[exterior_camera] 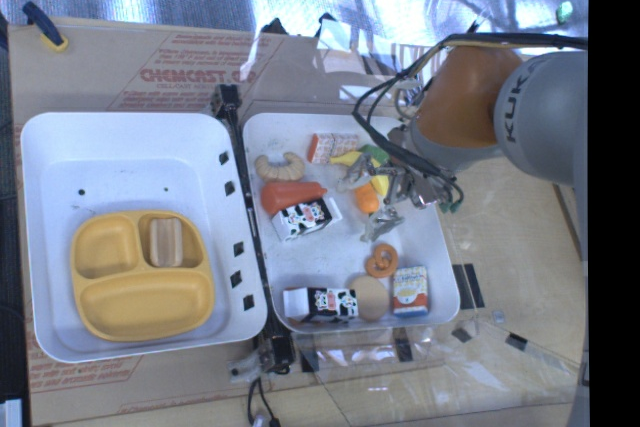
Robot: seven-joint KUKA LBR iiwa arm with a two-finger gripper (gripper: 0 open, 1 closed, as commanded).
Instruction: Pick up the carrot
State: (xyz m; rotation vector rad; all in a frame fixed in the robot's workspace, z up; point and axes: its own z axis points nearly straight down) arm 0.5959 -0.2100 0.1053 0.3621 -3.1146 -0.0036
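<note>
A carrot point(291, 195) lies in the right bin point(435, 255), in the upper left part of it, close to the bin's left wall. Its long axis runs left to right across the view, with the thick end at the left and the narrower end pointing right, toward the arm. Touching the carrot's lower edge is a small black-and-white milk carton point(304, 218). Just above the carrot sits a tan croissant point(279, 165).

The gripper point(385, 210) hangs over the middle of the same bin, to the right of the carrot and clearly apart from it. Whether it is open or closed cannot be told, as its tip blends into the toys under it. An orange fruit point(366, 200) lies between the carrot and the gripper.

Farther from the carrot, along the bin's lower edge, lie a pretzel point(380, 261), a second milk carton point(320, 303) and a small juice box point(410, 290).

To the left of the carrot, past the divider, the left bin point(60, 145) holds a yellow divided tray point(140, 300).
</note>
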